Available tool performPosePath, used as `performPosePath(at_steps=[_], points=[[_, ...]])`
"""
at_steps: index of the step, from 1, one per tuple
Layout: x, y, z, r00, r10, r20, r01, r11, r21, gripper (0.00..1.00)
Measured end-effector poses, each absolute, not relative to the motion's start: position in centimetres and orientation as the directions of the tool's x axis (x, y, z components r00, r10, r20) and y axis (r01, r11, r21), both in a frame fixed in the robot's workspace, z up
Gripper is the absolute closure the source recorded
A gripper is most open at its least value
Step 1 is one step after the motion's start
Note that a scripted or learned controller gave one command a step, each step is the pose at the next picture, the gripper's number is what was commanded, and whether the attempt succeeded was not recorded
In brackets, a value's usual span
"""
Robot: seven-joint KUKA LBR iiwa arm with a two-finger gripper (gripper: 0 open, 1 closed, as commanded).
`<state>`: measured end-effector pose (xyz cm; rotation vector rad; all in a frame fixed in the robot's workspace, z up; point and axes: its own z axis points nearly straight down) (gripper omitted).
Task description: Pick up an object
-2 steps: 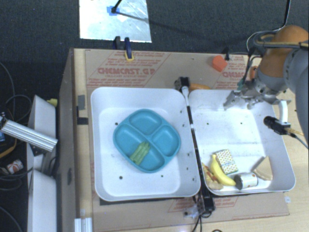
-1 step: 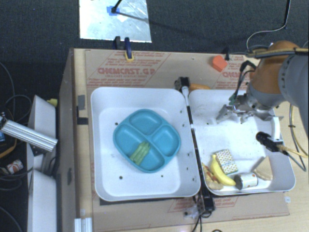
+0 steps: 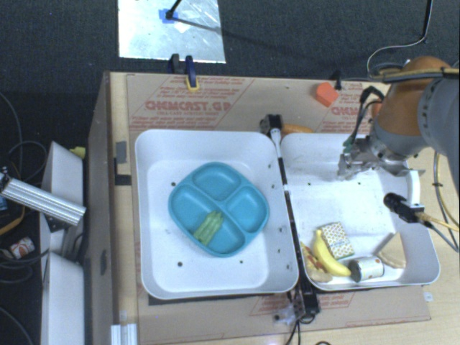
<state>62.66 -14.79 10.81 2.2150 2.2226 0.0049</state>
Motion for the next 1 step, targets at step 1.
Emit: performPosePath(at_steps=[1], points=[[62.65, -14.79, 10.81, -0.004, 1.0, 0.0, 1.0, 0.004, 0.005, 0.0]])
